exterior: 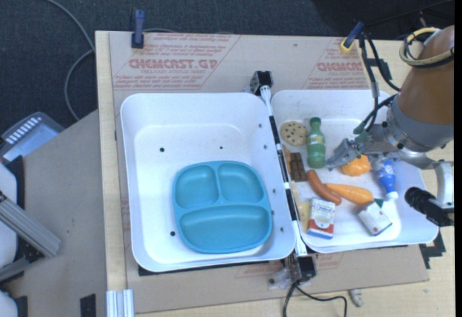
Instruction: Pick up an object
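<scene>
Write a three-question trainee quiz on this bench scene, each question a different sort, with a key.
1. True or false: the blue divided plate lies in the left bin.
2. Which item stands beside the cookie? A) green bottle B) carrot C) small carton
3. Fill in: the gripper is over the ___ bin.

Key: 1 true; 2 A; 3 right.

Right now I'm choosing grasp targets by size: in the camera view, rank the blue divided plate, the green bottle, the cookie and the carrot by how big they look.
1. blue divided plate, by far the largest
2. carrot and green bottle, too alike to rank
3. cookie, smallest
</scene>
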